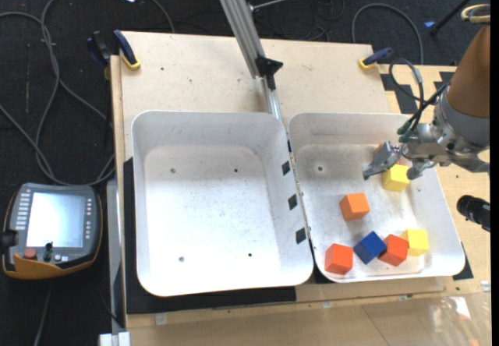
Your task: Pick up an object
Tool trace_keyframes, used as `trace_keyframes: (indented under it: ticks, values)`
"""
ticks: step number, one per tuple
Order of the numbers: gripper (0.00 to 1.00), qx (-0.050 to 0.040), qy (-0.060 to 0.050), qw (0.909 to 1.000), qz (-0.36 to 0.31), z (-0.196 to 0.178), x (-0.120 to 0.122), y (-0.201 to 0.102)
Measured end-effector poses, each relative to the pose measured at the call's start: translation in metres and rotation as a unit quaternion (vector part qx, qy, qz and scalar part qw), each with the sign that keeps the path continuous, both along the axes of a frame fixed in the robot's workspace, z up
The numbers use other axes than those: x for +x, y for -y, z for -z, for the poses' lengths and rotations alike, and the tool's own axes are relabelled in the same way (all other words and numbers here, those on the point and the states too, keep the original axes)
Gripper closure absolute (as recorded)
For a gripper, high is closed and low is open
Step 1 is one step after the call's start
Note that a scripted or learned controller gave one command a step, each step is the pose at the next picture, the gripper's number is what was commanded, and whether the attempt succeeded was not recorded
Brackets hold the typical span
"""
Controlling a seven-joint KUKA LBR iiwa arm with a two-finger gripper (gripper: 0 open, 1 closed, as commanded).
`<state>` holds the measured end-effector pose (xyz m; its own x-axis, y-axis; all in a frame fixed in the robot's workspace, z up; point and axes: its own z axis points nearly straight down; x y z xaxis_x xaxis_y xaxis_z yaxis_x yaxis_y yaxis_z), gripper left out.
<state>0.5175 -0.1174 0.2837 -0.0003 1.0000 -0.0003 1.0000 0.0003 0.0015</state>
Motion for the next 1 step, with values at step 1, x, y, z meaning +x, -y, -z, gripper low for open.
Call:
trace_keyframes:
  ticks: [1]
  values:
    - [0.00, -0.0015, -0.001, 1.0000, 0.002, 0.0603, 0.0553, 0.0578]
